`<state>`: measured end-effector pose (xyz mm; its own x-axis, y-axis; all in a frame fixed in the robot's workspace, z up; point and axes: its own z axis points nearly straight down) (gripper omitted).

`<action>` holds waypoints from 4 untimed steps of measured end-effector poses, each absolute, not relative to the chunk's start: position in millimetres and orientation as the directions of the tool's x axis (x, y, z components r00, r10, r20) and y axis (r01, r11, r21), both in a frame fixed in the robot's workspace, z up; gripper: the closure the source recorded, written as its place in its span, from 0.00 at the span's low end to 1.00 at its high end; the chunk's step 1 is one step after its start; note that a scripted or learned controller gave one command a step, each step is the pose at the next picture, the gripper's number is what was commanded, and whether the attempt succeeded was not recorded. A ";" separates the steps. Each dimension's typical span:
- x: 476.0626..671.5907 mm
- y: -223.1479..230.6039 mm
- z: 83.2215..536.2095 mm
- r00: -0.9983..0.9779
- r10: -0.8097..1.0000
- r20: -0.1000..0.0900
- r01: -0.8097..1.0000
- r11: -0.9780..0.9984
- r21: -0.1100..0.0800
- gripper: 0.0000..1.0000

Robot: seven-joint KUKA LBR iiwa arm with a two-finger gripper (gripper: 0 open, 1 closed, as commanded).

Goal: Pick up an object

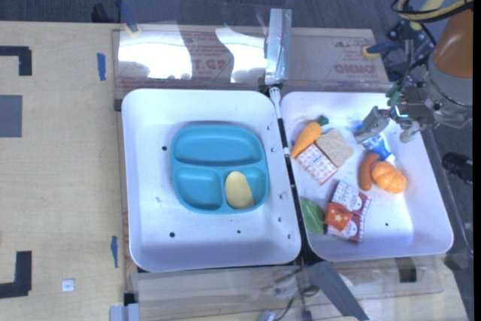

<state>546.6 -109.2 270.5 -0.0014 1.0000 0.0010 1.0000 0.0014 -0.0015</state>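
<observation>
Seemingly, the grey two-finger gripper [389,119] is hanging with fingers spread and nothing between them over the right white bin [432,225], just above a small orange plastic pumpkin [389,177]: probably light, rigid, slippery; grip across its middle.

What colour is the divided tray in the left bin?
The divided tray is light blue, seen best in the camera view, with a yellow lemon-like piece in one compartment.
</observation>
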 end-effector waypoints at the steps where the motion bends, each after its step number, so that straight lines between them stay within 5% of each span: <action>1: 574.1 -146.1 103.2 0.156 0.988 0.000 0.988 -0.156 -0.006 0.00; 2: 576.4 -146.0 116.7 0.158 0.987 0.001 0.987 -0.158 0.002 1.00; 3: 575.9 -146.0 115.9 0.158 0.987 0.001 0.987 -0.158 0.000 0.00; 4: 568.9 -165.2 86.8 0.161 0.987 0.000 0.987 -0.161 0.003 0.00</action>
